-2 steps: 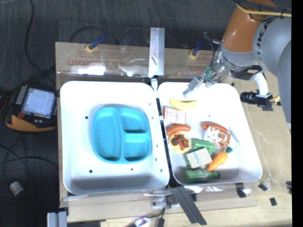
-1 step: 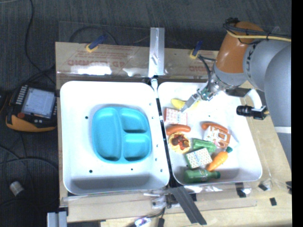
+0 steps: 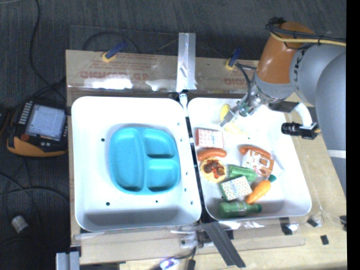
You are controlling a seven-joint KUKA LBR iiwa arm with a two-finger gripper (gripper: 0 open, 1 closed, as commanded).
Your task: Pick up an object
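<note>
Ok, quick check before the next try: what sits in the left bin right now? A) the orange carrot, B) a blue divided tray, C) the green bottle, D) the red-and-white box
B: the blue divided tray lies in the left bin, while the carrot, green bottle and red-and-white box all lie in the right bin.

Yellow object (image 3: 225,113) between fingers (image 3: 243,109), above right bin (image 3: 301,198)

My grey arm (image 3: 329,77) comes in from three o'clock, its orange band (image 3: 279,58) sitting toward one o'clock. Below the band my metal wrist slants down toward seven o'clock, ending in my two-finger gripper (image 3: 232,116) pointed down over the right-hand side.
</note>
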